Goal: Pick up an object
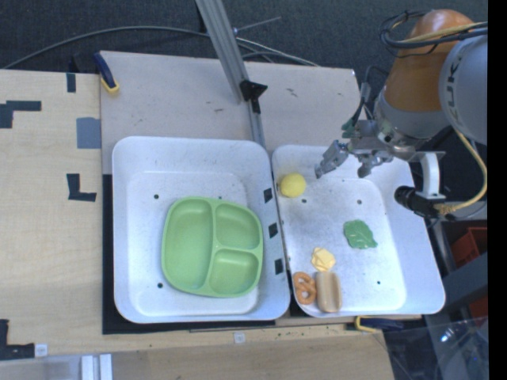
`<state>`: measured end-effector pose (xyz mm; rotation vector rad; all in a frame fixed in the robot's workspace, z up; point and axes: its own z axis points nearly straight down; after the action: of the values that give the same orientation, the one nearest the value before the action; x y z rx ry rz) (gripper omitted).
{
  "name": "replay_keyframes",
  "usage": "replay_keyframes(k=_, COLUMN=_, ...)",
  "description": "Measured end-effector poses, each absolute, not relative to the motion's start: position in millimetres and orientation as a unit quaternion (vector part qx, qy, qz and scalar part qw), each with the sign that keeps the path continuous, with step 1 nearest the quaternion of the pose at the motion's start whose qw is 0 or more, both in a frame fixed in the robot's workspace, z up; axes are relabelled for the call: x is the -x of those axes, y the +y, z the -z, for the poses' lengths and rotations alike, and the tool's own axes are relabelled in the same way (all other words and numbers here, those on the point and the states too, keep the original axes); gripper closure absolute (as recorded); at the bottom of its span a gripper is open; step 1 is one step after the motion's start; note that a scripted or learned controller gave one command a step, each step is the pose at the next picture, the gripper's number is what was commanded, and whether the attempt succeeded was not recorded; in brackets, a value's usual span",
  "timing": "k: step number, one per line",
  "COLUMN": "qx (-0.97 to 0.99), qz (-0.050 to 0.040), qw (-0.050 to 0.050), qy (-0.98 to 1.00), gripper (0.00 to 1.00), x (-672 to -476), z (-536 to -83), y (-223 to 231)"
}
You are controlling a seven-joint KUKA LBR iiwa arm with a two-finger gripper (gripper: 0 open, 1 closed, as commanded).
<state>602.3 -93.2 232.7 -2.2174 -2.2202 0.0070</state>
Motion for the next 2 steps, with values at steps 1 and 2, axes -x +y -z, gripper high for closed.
replay_keyframes(k=1, qx=0.707, qz=-0.0027, qw=0.002, qy=-0.707, gripper=0.00, x=-600.4, z=-184, y=-102)
replay_keyframes(k=2, qx=0.707, qz=-0.0026, qw=0.003, qy=-0.708, gripper=0.00, x=-597.3, z=-132, y=-91)
